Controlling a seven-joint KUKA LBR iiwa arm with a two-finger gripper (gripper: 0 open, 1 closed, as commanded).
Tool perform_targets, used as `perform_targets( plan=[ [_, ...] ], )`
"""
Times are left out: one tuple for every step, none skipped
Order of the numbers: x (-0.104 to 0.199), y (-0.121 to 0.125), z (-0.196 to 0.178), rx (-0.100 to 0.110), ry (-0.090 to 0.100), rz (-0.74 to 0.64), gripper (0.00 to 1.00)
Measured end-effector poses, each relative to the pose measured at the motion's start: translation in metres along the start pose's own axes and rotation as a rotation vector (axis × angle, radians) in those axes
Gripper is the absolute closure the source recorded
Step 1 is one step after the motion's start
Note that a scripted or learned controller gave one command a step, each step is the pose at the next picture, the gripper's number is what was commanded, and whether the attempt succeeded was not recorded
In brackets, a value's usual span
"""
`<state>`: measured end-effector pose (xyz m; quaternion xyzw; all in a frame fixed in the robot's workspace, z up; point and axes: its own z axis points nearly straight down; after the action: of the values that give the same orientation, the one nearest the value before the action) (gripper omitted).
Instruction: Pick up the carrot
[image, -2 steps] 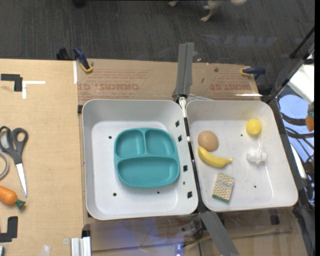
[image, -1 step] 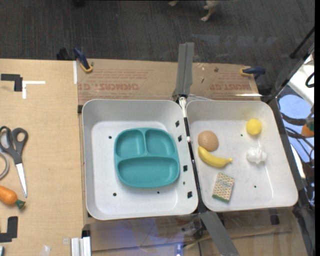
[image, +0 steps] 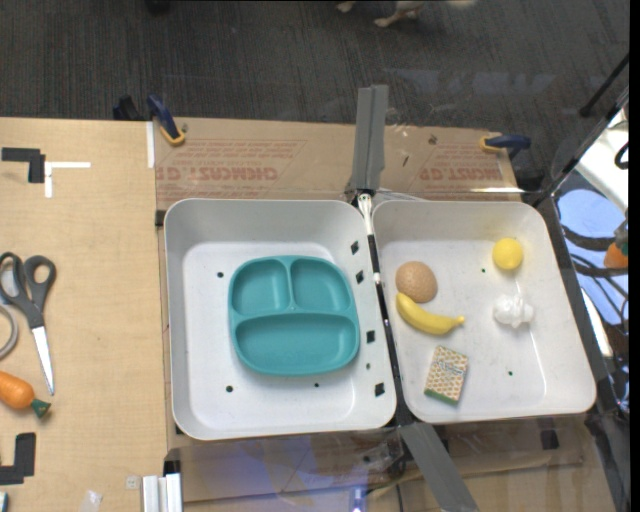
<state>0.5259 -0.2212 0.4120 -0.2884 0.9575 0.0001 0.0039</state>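
A pale wooden bench (image: 80, 250) filled the left of the scene, with two shallow white bins set side by side on it to the right. Nearest the camera on the bare wood, at the far left edge, lay the carrot (image: 16, 391), orange with a small green stub at its near end. It was well apart from both bins and outside them. Just beyond it lay a pair of grey-handled scissors (image: 30, 310), blades pointing toward the carrot and ending close beside it.

In the right bin (image: 560, 385) the nearest thing was a small patterned green and tan packet (image: 446, 375), lying flat. Past it lay a banana (image: 428, 318), and a brown egg-shaped object (image: 416, 281) sat touching or just beside the banana's far end. A crumpled white object (image: 512, 313) rested to the right of the banana, and a yellow lemon-like ball (image: 508, 253) lay beyond that, nearer the far wall.

The left bin (image: 182, 330) held a teal divided plate (image: 293, 315) with three compartments, set roughly in the middle of the bin floor.

Behind the bins a sheet of printed cardboard (image: 240, 165) was fixed down by a blue clamp (image: 165, 120) at its left corner and another blue clamp (image: 505, 143) at its right. Farthest back ran dark carpeted floor (image: 250, 50).
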Motion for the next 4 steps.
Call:
perform_targets(
  plan=[
    [-0.001, -0.001, -0.027, -0.001, 0.003, -0.249, 1.0],
    [-0.008, -0.006, -0.045, -0.002, 0.003, -0.499, 1.0],
    [-0.024, -0.015, -0.02, -0.007, 0.003, -0.82, 1.0],
    [-0.033, -0.021, -0.036, -0.005, 0.001, -1.086, 1.0]
  ],
)
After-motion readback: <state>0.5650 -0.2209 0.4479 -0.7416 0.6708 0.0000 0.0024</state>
